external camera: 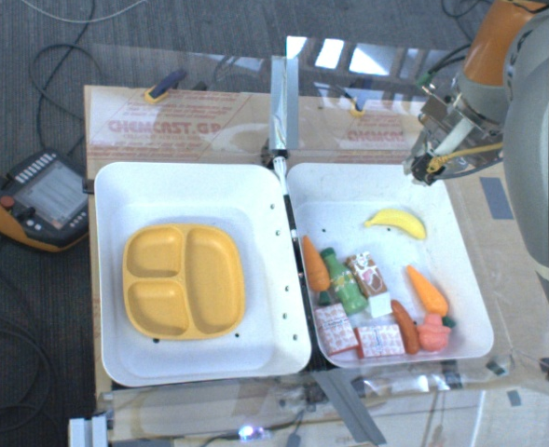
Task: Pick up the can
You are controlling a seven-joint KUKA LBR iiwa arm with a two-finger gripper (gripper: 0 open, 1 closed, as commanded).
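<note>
Your gripper [426, 169] hangs over the far edge of the right bin [467, 250], just beyond the banana [397, 222]. From this view you cannot tell whether it is open or closed, and nothing shows in its grasp. The can is hard to make out. Your best candidates are the two red-and-white patterned items [335, 329] lying at the bin's near edge, beside the green bottle [346, 285] and well apart from the gripper. By that reading the pick has not begun: the reach across the bin, the descent, the grasp and the lift all remain.
</note>
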